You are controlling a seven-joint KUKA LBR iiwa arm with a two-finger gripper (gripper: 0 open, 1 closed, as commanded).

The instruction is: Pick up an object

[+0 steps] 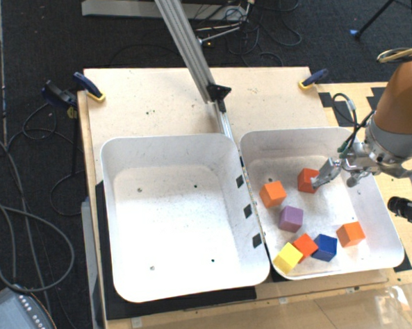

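Several coloured cubes lie in the right bin [383, 215]: a red cube [306, 180], an orange cube [273, 192], a purple cube [291, 218], a yellow cube [288, 257], a small red-orange cube [305, 244], a blue cube [325, 247] and another orange cube [350, 233]. My gripper [329, 171] reaches in from the right and hangs low over the bin's upper middle. Its tip is right beside the red cube's right side, seemingly touching it. No cube is visibly lifted.
The left bin [171, 214] sits alongside, sharing a raised rim with the right one. A slanted metal pole [188, 46] runs down to the bins' junction. Clamps [90, 87] [313, 78] hold the board's far corners. Cables lie on the floor around.
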